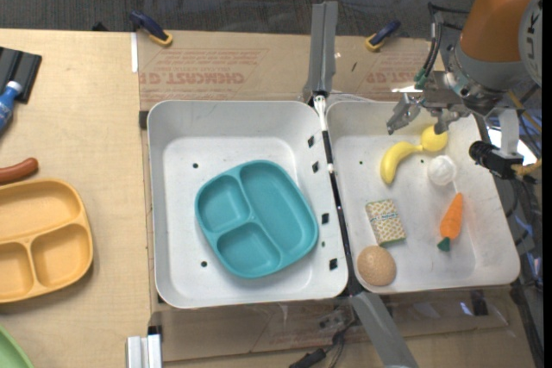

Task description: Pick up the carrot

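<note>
The carrot (451, 221), orange with a small green stem end, lies near the right side of the right bin (492, 271), pointing roughly up and down. My gripper (419, 116) hangs over the bin's far part, above the upper end of a yellow banana (398, 158). Its two dark fingers are spread apart, with nothing between them. The carrot sits well below and to the right of the gripper, apart from it.
The right bin also holds a white round cap (441, 171), a small patterned box (385, 221) and a tan egg-like ball (376, 265). A teal divided plate (254, 217) lies in the left bin (172, 185). A yellow tray (39, 241) rests on the table at left.
</note>
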Action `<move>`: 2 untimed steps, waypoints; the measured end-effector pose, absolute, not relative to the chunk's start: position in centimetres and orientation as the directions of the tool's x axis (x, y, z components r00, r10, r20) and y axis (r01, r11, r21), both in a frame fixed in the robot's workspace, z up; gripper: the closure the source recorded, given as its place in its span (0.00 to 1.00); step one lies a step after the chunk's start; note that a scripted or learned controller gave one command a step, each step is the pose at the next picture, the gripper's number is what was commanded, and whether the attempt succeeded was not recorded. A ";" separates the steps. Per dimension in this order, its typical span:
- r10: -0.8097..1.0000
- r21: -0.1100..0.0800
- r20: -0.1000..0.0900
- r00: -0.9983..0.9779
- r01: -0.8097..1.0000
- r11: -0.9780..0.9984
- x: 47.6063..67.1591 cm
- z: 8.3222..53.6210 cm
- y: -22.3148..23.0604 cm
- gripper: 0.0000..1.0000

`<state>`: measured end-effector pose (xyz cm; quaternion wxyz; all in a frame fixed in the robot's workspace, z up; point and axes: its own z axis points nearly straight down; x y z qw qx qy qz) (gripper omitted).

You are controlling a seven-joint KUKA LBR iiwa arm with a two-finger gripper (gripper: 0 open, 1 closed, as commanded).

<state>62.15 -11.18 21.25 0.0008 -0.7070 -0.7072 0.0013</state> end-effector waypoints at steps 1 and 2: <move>0.997 -0.001 -0.001 -0.075 0.997 0.075 61.4 9.2 -14.9 0.00; 0.997 -0.003 0.009 0.081 0.997 -0.081 55.4 9.2 -21.0 0.00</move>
